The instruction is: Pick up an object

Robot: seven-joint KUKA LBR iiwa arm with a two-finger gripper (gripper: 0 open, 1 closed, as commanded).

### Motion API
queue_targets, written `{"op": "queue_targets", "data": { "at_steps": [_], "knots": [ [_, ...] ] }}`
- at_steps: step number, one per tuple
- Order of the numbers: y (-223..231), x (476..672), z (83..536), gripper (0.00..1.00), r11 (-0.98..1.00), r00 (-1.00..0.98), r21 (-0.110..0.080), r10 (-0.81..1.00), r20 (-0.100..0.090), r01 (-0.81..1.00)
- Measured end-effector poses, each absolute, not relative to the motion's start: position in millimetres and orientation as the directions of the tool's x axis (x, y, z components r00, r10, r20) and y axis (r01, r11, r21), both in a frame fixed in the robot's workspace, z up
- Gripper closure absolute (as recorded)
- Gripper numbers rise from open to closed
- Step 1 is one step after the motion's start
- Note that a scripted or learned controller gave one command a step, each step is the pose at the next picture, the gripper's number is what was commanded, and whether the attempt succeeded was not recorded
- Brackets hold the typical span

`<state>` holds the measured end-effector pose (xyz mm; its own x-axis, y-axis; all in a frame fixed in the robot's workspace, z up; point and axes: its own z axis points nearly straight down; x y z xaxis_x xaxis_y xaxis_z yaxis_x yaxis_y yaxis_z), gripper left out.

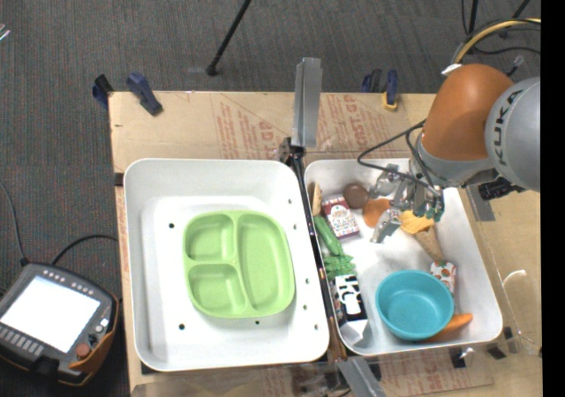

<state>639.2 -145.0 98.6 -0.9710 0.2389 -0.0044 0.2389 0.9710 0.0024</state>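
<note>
Hovering at the right bin's (pixel 484 273) upper middle, the gripper (pixel 403 208), jaws apart, should centre over the yellow toy (pixel 415 223), avoiding the orange ball (pixel 377 211), before closing.

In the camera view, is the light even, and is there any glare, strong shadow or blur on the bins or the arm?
Camera view: the light is soft and even; the left bin is bright white but keeps its edges, with only faint shadow around the green tray; the blue bowl looks sharp; the gripper region is cluttered and slightly soft, so small objects there are hard to read.
</note>
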Motion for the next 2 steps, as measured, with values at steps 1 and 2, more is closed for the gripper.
{"op": "queue_targets", "data": {
  "at_steps": [1,2],
  "knots": [
    [-90.2,631.0,88.3,0.0,0.929,-0.929,0.002,0.371,-0.002,0.371],
    [-170.1,587.7,88.0,0.0,0.984,-0.984,0.0,0.18,-0.002,0.18]
  ]
}}
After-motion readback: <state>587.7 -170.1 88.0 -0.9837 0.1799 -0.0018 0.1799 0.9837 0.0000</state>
